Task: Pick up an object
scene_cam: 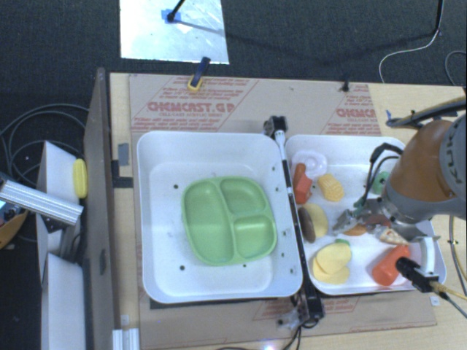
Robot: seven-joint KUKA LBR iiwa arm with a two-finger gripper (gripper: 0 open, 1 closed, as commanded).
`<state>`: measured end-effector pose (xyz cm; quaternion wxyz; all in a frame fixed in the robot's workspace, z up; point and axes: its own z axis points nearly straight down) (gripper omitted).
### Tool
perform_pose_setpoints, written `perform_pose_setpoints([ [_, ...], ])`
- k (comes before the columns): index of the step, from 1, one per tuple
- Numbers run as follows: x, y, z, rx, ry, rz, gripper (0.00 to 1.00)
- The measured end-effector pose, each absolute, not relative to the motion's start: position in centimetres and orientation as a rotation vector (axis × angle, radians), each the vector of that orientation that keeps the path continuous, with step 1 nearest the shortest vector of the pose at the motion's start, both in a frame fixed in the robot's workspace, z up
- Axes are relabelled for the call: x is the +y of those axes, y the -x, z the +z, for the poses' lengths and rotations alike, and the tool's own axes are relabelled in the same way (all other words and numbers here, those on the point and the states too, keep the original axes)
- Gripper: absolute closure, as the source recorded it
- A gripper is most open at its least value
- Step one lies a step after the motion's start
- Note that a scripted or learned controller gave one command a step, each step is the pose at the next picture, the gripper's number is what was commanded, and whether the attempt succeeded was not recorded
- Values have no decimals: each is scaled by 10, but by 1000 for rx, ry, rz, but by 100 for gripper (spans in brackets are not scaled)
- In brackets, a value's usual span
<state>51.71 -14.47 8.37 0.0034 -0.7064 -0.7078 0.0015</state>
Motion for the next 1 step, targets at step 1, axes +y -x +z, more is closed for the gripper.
perform_pose_setpoints([
  [1, -146, -520, 100, -2225, 2221, -3, 100],
])
